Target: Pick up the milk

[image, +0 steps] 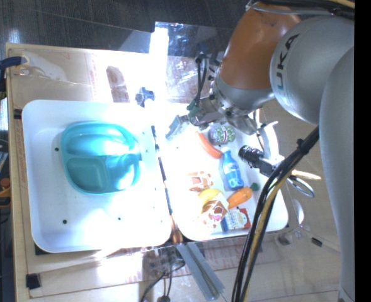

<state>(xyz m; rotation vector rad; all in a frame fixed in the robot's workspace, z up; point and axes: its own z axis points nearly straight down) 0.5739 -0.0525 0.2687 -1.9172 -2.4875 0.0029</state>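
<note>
Where fingers blur, pincer (201, 115) above right bin (184, 225)

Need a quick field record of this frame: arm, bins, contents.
arm: reaches in from the right, gripper above the far end of the right bin
left bin: holds a blue plate
right bin: small toy foods
items: blue bottle, carrot, banana, milk carton, round can
milk: lying in the near part of the right bin, apart from the gripper
grasp: nothing seen in the jaws
</note>
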